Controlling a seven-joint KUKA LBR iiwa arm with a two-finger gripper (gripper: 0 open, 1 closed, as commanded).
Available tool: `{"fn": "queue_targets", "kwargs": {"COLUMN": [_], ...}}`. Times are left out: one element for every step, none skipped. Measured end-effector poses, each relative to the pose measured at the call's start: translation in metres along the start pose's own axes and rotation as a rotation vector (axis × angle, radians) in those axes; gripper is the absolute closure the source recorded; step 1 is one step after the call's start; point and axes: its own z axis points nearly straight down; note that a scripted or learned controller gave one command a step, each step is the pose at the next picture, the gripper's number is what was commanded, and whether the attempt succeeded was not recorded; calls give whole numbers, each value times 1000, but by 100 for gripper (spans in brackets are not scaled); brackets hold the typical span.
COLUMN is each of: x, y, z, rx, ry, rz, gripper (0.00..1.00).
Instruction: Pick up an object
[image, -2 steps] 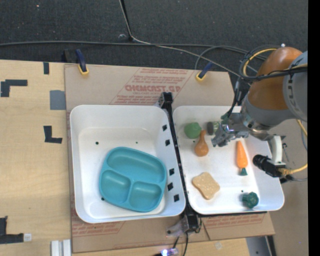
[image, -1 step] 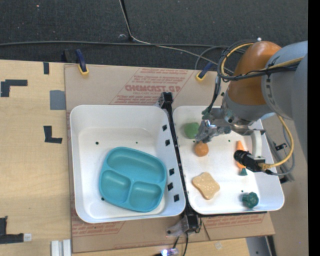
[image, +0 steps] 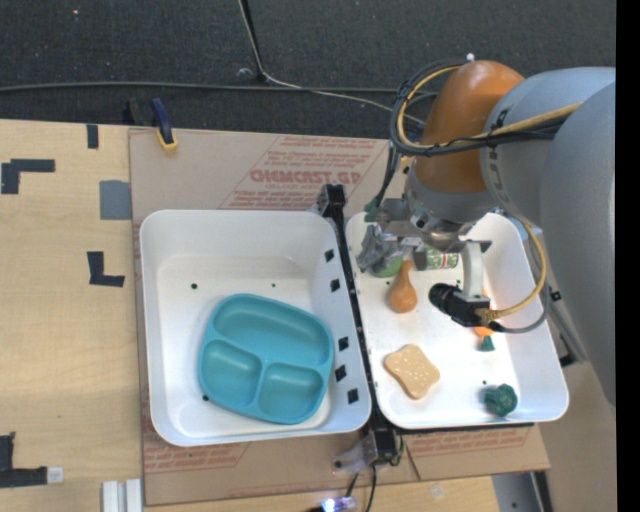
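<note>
My gripper (image: 380, 254) hangs over the far left part of the right bin (image: 540, 400), close to the divider between the bins. Just to its right and slightly nearer lies a brown pear-shaped object (image: 402, 292). A green-labelled can (image: 440, 261) lies on its side behind that, partly hidden by the wrist. A slice of toast (image: 412, 370) rests in the bin's near left part. A dark teal lump (image: 500, 399) sits in the near right corner. A tiny teal and orange piece (image: 485, 341) lies near the right wall.
The left bin (image: 160, 260) holds a teal divided plate (image: 265, 357) in its near half. Black clips run along the divider (image: 345, 300) between the bins. The arm's grey body covers the right bin's far right side.
</note>
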Motion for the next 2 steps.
{"fn": "queue_targets", "kwargs": {"x": [43,87], "y": [32,63], "z": [-14,-22], "rx": [-2,-1], "ry": [0,0], "rz": [1,1], "gripper": [100,100]}}
